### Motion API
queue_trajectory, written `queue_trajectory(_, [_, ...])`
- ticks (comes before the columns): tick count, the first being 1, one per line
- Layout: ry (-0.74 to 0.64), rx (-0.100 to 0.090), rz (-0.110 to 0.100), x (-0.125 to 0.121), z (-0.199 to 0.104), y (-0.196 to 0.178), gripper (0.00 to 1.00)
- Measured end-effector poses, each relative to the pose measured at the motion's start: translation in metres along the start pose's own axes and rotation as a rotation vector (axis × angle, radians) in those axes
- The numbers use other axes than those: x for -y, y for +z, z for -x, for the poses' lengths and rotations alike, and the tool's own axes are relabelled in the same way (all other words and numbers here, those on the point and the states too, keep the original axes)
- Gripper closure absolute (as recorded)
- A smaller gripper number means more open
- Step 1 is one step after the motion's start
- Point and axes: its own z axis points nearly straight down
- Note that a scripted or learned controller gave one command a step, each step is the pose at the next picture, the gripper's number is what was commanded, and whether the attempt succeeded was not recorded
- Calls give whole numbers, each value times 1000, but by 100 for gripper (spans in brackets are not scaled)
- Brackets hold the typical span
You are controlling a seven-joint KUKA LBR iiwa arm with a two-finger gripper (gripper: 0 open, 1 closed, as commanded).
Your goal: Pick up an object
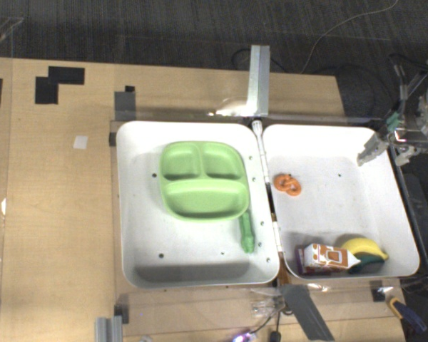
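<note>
My gripper (376, 148) hangs over the far right corner of the right bin (342, 166), with nothing seen in it. In that bin lie an orange pretzel (287, 185) near the left wall, and along the near wall a brown and white carton (327, 258) next to a yellow banana (364, 248). A dark object (372, 263) peeks out under the banana. The left bin (139, 212) holds a green divided plate (203, 180) and a slim green stick-shaped item (247, 234) by its right wall. The gripper is well apart from all of them.
A metal post (260, 77) stands behind the seam between the bins. Cables and arm hardware (421, 120) crowd the right edge. The wooden bench (50, 212) stretches to the left of the bins.
</note>
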Motion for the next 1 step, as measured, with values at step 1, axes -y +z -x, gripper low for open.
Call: queue_trajectory(1, [-40,-1,-2,29,-52,92,0])
